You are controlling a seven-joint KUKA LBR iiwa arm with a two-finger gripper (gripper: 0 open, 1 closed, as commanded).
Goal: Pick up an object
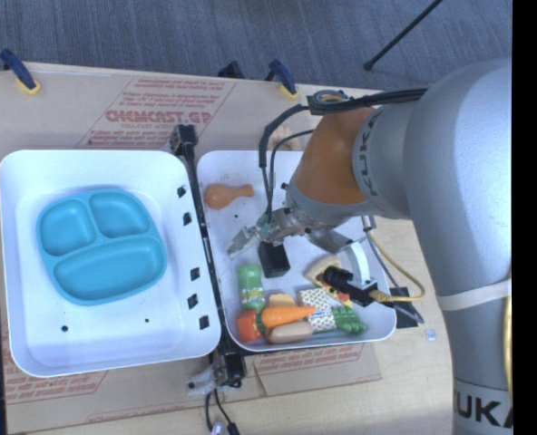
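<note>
Your gripper (261,234) hangs over the middle of the right bin (216,270); whether its jaws stand apart or together cannot be told, as the wrist covers them. The toy food sits heaped along the bin's near edge: a carrot (287,315), a green can (250,285), a sausage (289,333). A drumstick (225,194) lies alone near the far left corner. All look light, hard, smooth plastic, likely slippery; take the drumstick across its narrow shaft. The heap's right end is cluttered and unclear.
</note>
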